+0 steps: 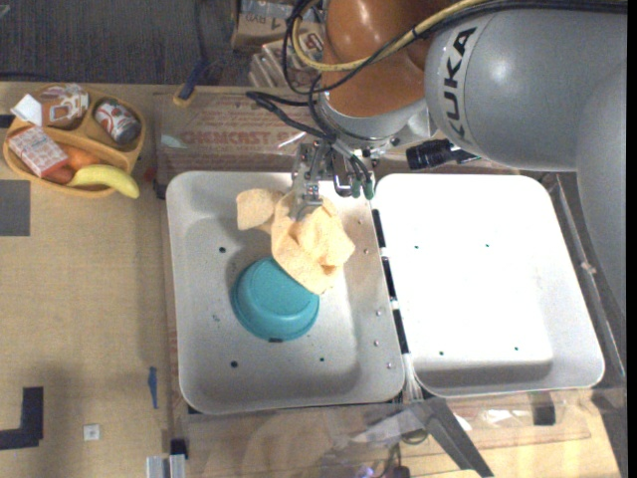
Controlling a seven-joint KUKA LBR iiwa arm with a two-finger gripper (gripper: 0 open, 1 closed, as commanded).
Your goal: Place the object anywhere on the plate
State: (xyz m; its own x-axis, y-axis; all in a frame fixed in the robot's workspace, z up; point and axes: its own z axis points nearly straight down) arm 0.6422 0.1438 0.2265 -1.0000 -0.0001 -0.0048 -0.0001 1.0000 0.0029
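Note:
A yellow cloth lies crumpled in the back half of the left bin. Its top is bunched up between the fingers of my gripper, which is shut on it. The cloth's lower end drapes over the back edge of a teal plate that sits in the middle of the same bin. A loose corner of the cloth spreads out to the left on the bin floor. The arm comes down from the upper right, over the bin's back rim.
The right bin sits beside the left one, a dark gap between them. A tan tray of toy food with a banana sits at the far left. Cardboard lies behind the bins.

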